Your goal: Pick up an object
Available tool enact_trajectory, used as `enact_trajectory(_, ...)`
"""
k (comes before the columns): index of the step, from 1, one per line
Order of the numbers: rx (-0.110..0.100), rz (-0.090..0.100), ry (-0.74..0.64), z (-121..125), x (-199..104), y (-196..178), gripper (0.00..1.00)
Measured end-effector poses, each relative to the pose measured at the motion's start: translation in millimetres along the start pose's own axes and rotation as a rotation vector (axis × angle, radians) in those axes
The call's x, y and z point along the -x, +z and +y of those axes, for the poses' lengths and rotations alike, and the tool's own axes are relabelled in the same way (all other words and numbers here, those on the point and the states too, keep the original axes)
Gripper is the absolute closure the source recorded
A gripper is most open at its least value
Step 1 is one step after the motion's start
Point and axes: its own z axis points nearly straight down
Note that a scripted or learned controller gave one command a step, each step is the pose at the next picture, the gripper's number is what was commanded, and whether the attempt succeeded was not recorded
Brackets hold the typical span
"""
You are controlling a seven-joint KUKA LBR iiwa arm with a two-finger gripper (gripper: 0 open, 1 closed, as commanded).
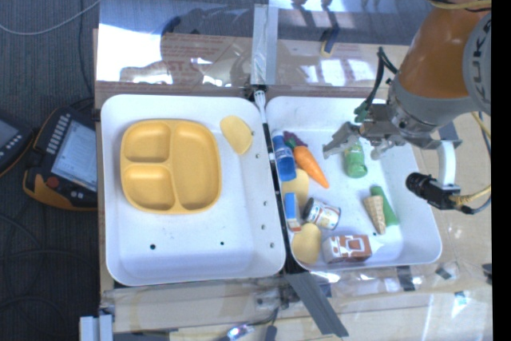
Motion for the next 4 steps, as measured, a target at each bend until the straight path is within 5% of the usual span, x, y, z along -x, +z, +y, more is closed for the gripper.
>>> enact_trajectory(1,0.02,-0.009,0.008,57.0,47.5,134.6,0.0)
enact_trajectory(2,0.045,-0.016,-0.069,22.8,11.6,137.2,0.0)
enact_trajectory(3,0.049,-0.013,0.066,-21.7,19.7,138.3,0.0)
enact_trajectory(4,0.046,-0.016,0.02,-54.4,22.6,140.5,0.0)
